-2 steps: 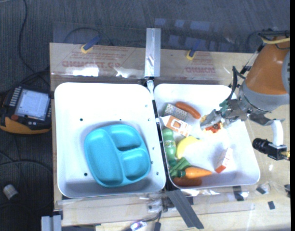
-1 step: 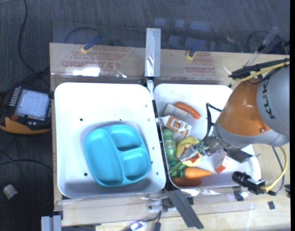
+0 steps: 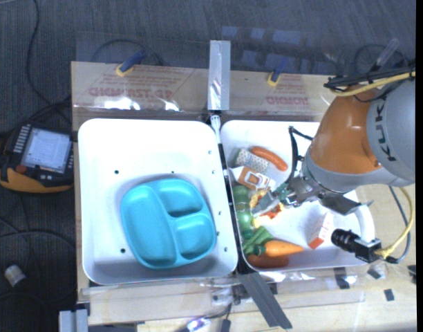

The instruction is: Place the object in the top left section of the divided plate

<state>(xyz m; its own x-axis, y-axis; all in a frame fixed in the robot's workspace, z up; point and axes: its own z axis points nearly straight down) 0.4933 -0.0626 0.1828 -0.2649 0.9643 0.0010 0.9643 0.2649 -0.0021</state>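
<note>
Gleaming turquoise divided plate [image 3: 168, 220], three-sectioned

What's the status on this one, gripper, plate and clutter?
Gripper low in right bin, over toy food pile. Blue divided plate in left bin, sections bare. Carrot, sausage nearby.

The divided plate [image 3: 167, 225] was turquoise in its white bin [image 3: 101, 151]. An orange carrot [image 3: 284, 248] and red-orange sausage [image 3: 268, 158] brightened the other white bin [image 3: 301, 131].
</note>
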